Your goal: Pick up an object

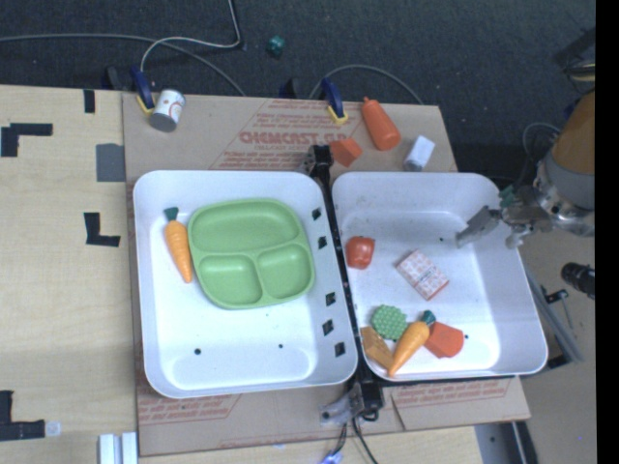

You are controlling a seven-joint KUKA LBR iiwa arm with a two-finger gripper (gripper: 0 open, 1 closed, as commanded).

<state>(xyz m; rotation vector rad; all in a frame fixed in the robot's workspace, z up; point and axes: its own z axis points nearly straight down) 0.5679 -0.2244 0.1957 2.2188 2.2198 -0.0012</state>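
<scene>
My gripper [488, 232] hangs over the right edge of the right bin [503, 356], open, with nothing between its fingers. One grey finger [473, 228] points left and down into the bin. On the bin floor lie a small red piece [360, 251] at the left and a pink patterned block [422, 274] in the middle, both apart from the gripper. Near the front sit a green knobbly piece [389, 321], a carrot [410, 344], a red chunk [445, 340] and a brown piece [377, 348].
The left bin [155, 336] holds a green divided plate [251, 252] and a second carrot [178, 245]. Behind the bins on the cardboard lie an orange bottle [380, 124], a small pale cube [420, 151], an orange piece [345, 150] and a small can [167, 109].
</scene>
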